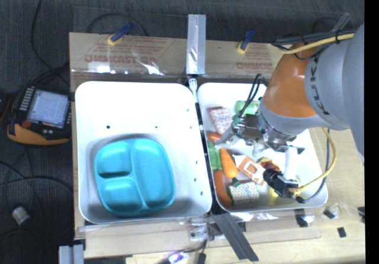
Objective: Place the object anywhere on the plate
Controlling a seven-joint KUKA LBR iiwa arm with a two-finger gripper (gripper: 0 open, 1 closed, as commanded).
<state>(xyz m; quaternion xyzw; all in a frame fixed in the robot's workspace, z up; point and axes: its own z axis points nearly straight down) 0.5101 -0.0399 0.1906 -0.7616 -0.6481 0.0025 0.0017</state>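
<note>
At the near end of the left bin [118, 103], the blue plate [135, 175] is sitting flat with its three compartments bare; nothing is resting on it, so the placing is not yet done

Across the divider, in the near part of the right bin [308, 168], a clutter is lying packed close: a green-and-white box [244, 193], an orange-and-white packet [250, 168] just behind it, and a carrot [227, 162] beside the packet on the plate side

The hand [260, 141] is hanging low over this pile, just behind the orange-and-white packet. Whether it is wide, narrow or holding anything cannot be told, as the wrist is covering it

Judgement: the task is sitting at the pick stage, with lift, carry across the divider and release all left. The thing to move is likely the orange-and-white packet or the carrot, both in the right bin
- carrot: long axis is running near-to-far, slightly slanted; which end is the tip is unclear
- orange-and-white packet: lying as a diamond, no clear long axis

Farther back, a pink packet [220, 118] is lying by the divider
</note>
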